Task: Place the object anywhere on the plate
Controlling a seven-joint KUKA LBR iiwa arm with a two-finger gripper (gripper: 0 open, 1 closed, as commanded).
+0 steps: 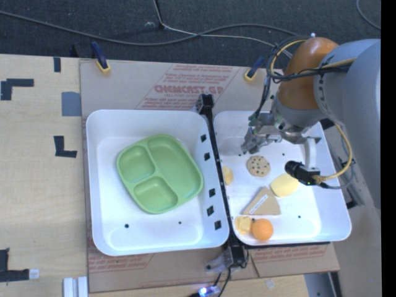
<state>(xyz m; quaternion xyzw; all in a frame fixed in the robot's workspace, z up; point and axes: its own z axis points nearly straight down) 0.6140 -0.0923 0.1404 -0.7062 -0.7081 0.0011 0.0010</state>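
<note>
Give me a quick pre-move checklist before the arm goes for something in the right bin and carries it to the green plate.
1. Plate in place: ok. The green plate lies flat in the left bin, its three compartments bare.
2. Objects within reach: ok. The cookie, yellow block, wedge and orange ball lie in the right bin.
3. Gripper position: ok. The gripper hangs over the right bin, up-left of the cookie.
4. Something held: cannot tell.
5. Cookie free to pick: ok, apart from its neighbours.
6. Wedge free to pick: not ok, the orange ball sits against it.
</note>
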